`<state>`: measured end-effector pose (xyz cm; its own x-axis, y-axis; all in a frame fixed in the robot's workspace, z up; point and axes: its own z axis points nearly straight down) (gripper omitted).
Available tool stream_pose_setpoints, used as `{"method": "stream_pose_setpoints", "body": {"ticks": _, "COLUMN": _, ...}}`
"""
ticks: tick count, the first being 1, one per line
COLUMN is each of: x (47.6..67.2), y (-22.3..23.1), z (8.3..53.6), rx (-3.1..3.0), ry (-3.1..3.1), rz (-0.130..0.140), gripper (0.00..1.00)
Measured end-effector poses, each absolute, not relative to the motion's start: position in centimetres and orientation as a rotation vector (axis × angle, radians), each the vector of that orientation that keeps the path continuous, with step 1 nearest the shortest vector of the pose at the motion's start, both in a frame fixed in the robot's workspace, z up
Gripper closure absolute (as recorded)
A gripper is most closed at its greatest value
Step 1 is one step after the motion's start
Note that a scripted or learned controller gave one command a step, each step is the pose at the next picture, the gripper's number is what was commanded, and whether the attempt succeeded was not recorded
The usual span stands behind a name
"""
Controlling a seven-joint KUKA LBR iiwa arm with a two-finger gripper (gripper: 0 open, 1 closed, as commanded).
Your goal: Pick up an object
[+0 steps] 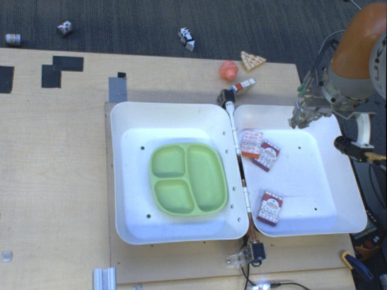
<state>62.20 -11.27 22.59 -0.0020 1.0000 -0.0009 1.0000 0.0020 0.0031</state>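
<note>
Three small red-and-white packets lie in the right bin [314,219]: one packet [251,143] against the left wall, a darker red packet [268,156] touching it, and a third packet [270,208] near the front left corner. My gripper [300,119] hangs over the bin's far right corner, well apart from all of the packets. Its fingers are small and dark against the rim. The arm's orange band [361,41] rises above it at the right edge.
The left bin [130,180] holds a green divided plate [188,179]. Behind the bins on the bench lie a red ball [228,70], a pizza-slice toy [253,60] and a small red-and-white tube [244,85]. Small bits lie on the dark floor beyond.
</note>
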Motion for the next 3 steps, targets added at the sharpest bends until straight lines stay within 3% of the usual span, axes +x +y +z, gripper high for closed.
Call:
{"method": "stream_pose_setpoints", "body": {"ticks": 1, "x": 66.9, "y": -13.8, "z": 23.1, "rx": 2.213, "ry": 2.224, "rz": 0.004, "gripper": 1.00}}
{"method": "stream_pose_setpoints", "body": {"ticks": 2, "x": 60.6, "y": -8.7, "z": 26.4, "rx": 2.212, "ry": 2.227, "rz": 0.005, "gripper": 1.00}}
{"method": "stream_pose_setpoints", "body": {"ticks": 3, "x": 53.7, "y": -6.3, "z": 26.0, "rx": 2.218, "ry": 2.223, "rz": 0.003, "gripper": 1.00}}
